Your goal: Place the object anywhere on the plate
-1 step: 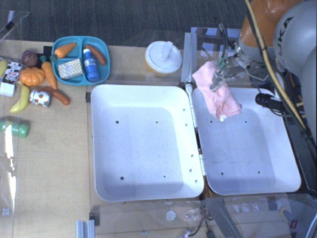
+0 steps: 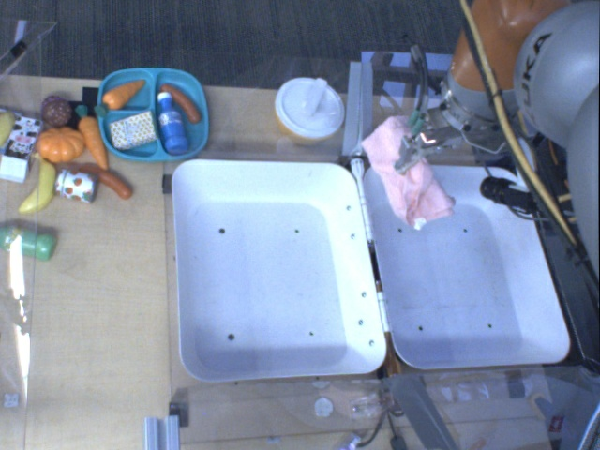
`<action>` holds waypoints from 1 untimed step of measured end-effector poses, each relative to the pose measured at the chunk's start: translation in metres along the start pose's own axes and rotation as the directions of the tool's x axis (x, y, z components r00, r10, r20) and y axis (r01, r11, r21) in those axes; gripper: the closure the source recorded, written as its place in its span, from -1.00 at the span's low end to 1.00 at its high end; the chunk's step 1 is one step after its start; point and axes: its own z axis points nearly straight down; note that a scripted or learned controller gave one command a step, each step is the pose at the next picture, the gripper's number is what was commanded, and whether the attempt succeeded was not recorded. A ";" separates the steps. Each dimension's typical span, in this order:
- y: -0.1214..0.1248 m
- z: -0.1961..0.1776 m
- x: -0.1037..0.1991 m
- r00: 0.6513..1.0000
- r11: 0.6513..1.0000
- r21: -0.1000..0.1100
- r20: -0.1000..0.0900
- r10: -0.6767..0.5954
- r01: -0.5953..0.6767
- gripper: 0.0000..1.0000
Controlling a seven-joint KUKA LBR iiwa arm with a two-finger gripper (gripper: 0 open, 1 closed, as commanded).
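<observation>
Two white bins: one [image 2: 272,270] left, one [image 2: 478,289] right. One pink cloth [image 2: 412,181]. One blue plate [image 2: 153,112] with sections near the bench's back edge, one white lidded cup [image 2: 310,108]. Three carrots [image 2: 124,93] [image 2: 92,141] [image 2: 111,182], one banana [image 2: 40,187], one small pumpkin [image 2: 59,144], one green can [image 2: 33,243].

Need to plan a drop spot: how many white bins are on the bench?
2. The left bin fills the middle of the bench; the right bin sits against it, with the gripper and pink cloth over its far-left corner.

Pink cloth [image 2: 412,178], teal plate [image 2: 153,113] (blue bottle [image 2: 172,123] on it), white bins [image 2: 272,265], orange-banded grey arm [image 2: 534,36].
</observation>
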 end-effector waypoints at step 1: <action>-0.012 0.008 0.053 0.919 0.919 -0.001 -0.002 -0.394 0.394 1.00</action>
